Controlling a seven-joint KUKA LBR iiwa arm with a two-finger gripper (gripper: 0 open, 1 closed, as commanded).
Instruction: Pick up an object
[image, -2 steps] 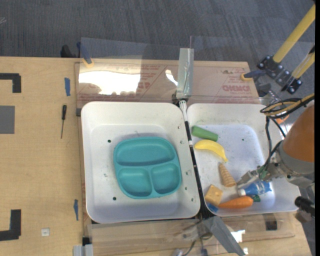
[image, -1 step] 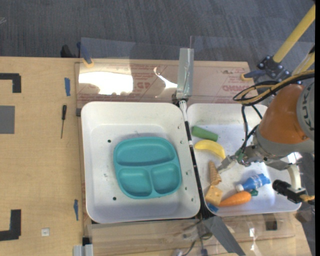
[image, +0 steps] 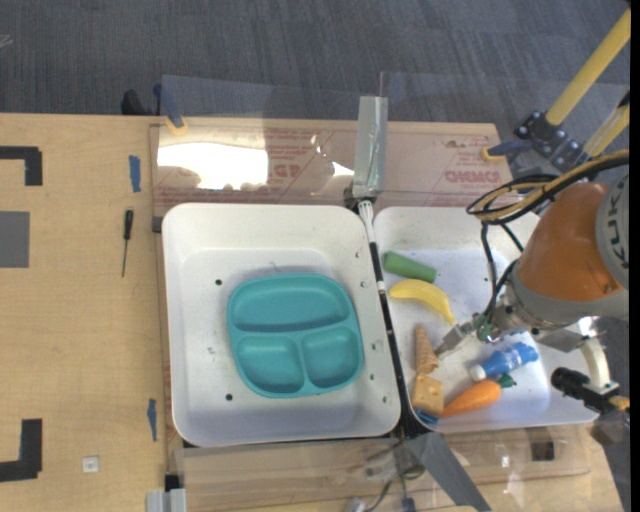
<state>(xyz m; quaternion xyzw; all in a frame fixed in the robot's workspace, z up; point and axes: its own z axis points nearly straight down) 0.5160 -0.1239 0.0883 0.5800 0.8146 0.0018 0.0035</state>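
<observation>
The two-finger gripper (image: 478, 330) is lowered into the right white bin (image: 455, 262) — whether anything is grasped cannot be told. A small blue-and-white plastic bottle (image: 505, 360) is seen just beside it, at five o'clock.

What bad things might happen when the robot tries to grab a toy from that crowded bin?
The blue bottle and carrot lie almost touching, so the gripper might nudge one while reaching for the other. The banana and ice cream cone lie close to the gripper too, so it may knock them aside. The carrot sits near the right bin's front edge and could get pushed against it.
</observation>
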